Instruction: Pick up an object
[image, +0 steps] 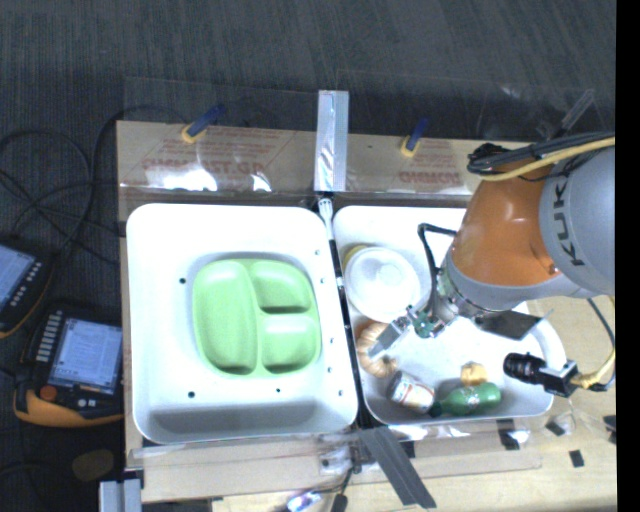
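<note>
**Two bins, one claw low over the crowded right one**

Several small things sit in the right bin (545, 400): a white round lid or bowl (380, 278) at its far left, a tan pastry-like piece (372, 338) by the dividing wall, a small can (410, 392) lying on its side, and a green bottle-shaped toy (468, 399) along the near wall. The left bin (150, 300) carries a green divided tray (257, 315).

The claw (400, 330) hangs just right of the tan piece, which looks the nearest candidate; it lies to the claw's left and slightly toward the near wall, its long axis hard to make out. Whether the claw is spread or closed cannot be told here, and nothing is seen pinched in it.

The arm (510, 245) leans in from the right, orange band above the wrist, wrist angled down and leftward over the bin's middle. A short shift left and down would likely be needed.
</note>
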